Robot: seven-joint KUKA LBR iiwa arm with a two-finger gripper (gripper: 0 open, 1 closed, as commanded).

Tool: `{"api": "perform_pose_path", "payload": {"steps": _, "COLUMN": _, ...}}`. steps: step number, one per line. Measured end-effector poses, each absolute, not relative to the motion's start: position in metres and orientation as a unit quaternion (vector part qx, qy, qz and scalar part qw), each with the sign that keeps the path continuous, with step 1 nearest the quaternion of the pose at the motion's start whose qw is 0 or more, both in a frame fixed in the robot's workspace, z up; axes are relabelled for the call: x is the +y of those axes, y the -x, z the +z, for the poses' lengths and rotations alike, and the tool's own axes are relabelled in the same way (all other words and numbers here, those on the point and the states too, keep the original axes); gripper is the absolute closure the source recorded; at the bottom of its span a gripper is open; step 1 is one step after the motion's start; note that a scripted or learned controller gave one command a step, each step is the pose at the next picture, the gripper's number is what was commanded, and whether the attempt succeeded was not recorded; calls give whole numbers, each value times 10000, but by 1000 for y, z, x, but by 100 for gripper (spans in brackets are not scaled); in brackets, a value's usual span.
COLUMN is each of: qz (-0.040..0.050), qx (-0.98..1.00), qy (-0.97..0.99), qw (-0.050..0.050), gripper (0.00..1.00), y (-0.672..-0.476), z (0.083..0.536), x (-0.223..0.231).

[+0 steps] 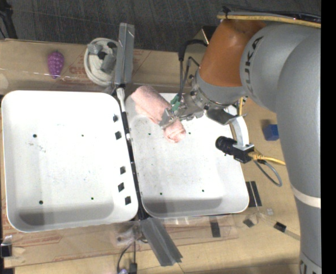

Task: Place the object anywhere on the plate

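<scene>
On the bench [59, 244] we see two white bins; the left bin [65, 158] lies open. Our gripper [172, 114] sits on a pink object [156, 110] near the right bin's [196, 181] far edge; we cannot tell its grip.

Grey arm [282, 67] reaching from right, orange-banded wrist bent down, hand [173, 114] low

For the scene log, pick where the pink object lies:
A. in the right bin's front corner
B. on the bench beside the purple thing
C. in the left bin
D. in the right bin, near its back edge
D: the pink object rests inside the right bin near its far rim, with the gripper at it.
</scene>
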State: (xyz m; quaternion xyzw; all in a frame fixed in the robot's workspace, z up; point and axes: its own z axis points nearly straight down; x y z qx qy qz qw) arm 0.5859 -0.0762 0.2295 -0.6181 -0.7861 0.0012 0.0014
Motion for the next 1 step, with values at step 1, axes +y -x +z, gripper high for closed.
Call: {"api": "perform_pose_path", "payload": {"steps": 1, "qz": 11, "qx": -8946, "qy": 4469, "qw": 15, "gripper": 100, "y": -598, "z": 226, "x": -18}}
